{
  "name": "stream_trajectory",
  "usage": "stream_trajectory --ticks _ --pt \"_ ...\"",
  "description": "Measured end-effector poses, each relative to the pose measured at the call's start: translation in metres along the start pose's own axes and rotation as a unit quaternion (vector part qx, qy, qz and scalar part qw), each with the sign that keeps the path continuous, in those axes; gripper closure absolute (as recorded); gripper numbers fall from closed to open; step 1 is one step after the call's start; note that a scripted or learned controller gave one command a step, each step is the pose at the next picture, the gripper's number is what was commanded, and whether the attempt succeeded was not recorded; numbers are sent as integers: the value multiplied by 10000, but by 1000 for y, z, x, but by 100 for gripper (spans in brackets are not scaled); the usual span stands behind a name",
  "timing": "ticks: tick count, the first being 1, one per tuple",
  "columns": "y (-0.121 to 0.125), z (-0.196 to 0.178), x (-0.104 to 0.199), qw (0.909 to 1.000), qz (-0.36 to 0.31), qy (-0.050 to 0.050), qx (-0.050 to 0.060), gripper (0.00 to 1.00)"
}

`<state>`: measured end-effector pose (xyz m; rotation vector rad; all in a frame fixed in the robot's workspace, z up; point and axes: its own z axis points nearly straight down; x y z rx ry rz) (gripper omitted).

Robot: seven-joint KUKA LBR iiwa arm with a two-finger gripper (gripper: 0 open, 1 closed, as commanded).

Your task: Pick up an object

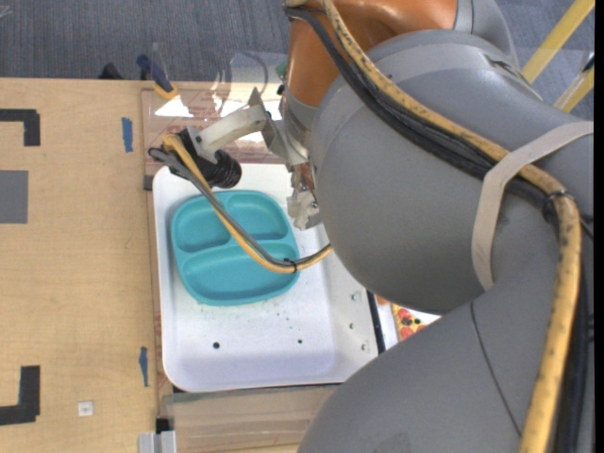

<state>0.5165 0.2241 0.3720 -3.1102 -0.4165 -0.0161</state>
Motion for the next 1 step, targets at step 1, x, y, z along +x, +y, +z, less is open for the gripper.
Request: stream_trajectory --ticks 1 --pt "-9 92 -30 9849 -1731 -85 1 100"
